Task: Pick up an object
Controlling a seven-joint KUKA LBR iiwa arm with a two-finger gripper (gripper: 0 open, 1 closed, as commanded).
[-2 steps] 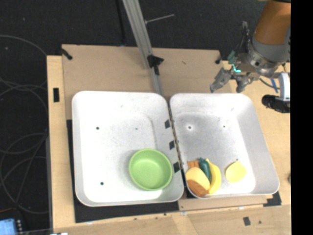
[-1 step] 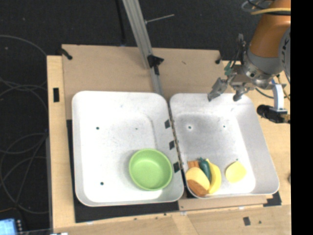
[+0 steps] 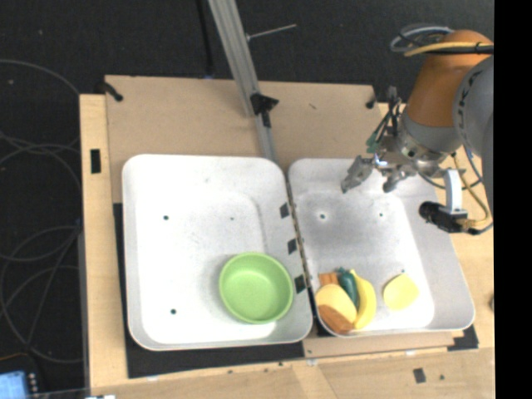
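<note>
Two fingers of your gripper (image 3: 371,175) hang spread apart with nothing between them, above the right bin's (image 3: 432,248) far edge. You have bare floor beneath it, since the banana (image 3: 364,299), orange piece (image 3: 336,307) and yellow lemon (image 3: 401,292) crowd the near rim. Your green bowl (image 3: 256,286) sits by the left bin's (image 3: 158,189) near edge.

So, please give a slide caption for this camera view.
Open gripper above right bin; green bowl sits in left bin.

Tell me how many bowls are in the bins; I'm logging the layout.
1: a green bowl, upright near the front of the left bin, close to the divider.
</note>
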